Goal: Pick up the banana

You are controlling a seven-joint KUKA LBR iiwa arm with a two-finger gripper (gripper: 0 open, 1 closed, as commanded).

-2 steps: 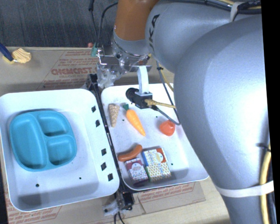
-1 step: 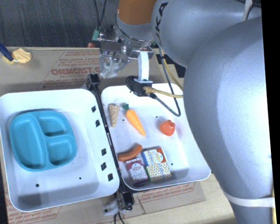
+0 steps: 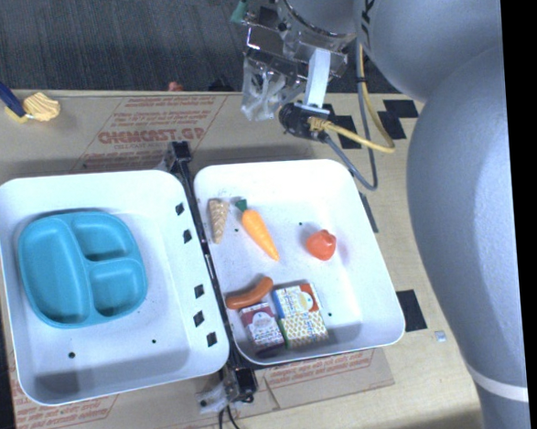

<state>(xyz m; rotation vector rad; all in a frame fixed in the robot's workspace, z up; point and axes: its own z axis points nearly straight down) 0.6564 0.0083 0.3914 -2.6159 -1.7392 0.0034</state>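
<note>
1. Far left corner of the surface (image 3: 108, 142): I see a small yellow item (image 3: 43, 107) lying outside both bins, with a blue piece (image 3: 3, 92) touching its left end. It is the only yellow thing I can report, and I cannot tell whether it is the banana.
2. Left bin (image 3: 22, 364): a blue divided plate (image 3: 80, 266) lies in its left half.
3. Right bin (image 3: 367, 248), left edge: a beige cone-shaped item (image 3: 218, 219) lies near the far left corner. Just beside it is a carrot (image 3: 260, 234), green end toward the far edge.
4. Right bin, near edge: a sausage (image 3: 249, 293) lies at a slant. Two small cartons (image 3: 282, 318) stand side by side just below it, touching each other.
5. Right bin, right half: a red round item (image 3: 322, 244) sits apart from the rest.
6. Claw (image 3: 267, 94): it hangs above the surface just beyond the far edge of the right bin, well apart from the yellow item. I cannot tell whether it is apart or together. I see nothing clamped in it. A yellow cable (image 3: 364, 141) runs from it toward the grey arm (image 3: 460, 196) at right
</note>
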